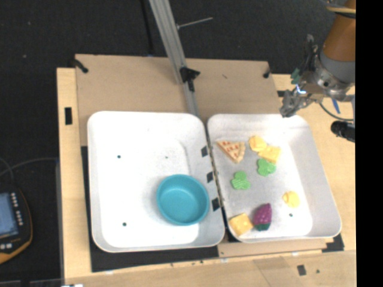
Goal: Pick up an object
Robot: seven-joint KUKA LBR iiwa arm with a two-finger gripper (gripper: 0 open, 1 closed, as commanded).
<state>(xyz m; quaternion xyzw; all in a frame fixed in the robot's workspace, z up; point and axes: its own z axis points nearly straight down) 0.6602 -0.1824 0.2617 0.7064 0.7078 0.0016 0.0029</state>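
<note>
**Pick not yet begun: poised at the bin's corner, nothing in hand**

Reaches in from the right with the gripper low over the far right corner of the right bin, at or just outside its rim. Carries nothing visible beneath it. Too small and dark in the camera view to judge open or closed: cannot tell.

Plenty to choose from in that right bin, all lying loose on its floor:
- nearest the gripper, a pair of yellow pieces, touching each other, with a tan wedge beside them toward the divider;
- just below, a green piece, touching the yellow pair, and a second green piece a little apart;
- alone near the right wall, a small yellow piece;
- at the near edge, a purple grape cluster just beside a yellow block.

In the left bin, just a blue bowl, upright, toward the near right part, well apart from the gripper.

Judged from this: at the very start. No target approached, no descent onto anything, no grasp, no lift. Left to do, then, the whole job: move in over one piece, come down, close on it, raise it clear. Likeliest first candidate by nearness: the yellow pair, though awkward to separate from the green piece against it.
</note>
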